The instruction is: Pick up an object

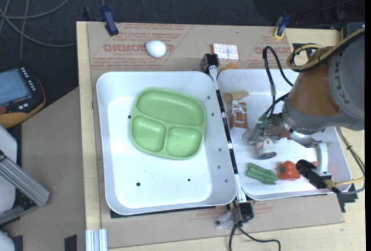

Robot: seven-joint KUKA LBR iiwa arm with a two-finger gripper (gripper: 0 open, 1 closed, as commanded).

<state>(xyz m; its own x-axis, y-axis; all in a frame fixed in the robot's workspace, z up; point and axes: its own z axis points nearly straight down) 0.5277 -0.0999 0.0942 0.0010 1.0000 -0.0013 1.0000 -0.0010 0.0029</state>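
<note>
**A:** Although the arm (324,93) had reached down into the right bin (339,157), which step would you say was in hand?

**B:** The approach, I judged. The pincer (265,135) hung low over the bin's middle, just above a small grey and white can-like thing (266,150). Whether it was released or clenched I cannot tell; the wrist hid that from the camera.

**A:** So nothing was gripped?

**B:** Nothing that showed. The can-like thing lay on the bin floor, tipped on its side, near the divider (225,122) between the bins.

**A:** And what did the next move call for?

**B:** Probably a short, straight descent centred on that piece, then a firm closing. It looked rounded, so it might have rolled away.

**A:** What else lay close by?

**B:** A green piece (261,174) and a red one (287,170) nearer the front wall, and a brown and white packet (239,114) beside the divider. The green sectioned plate (168,123) sat well apart in the left bin (116,128).
</note>
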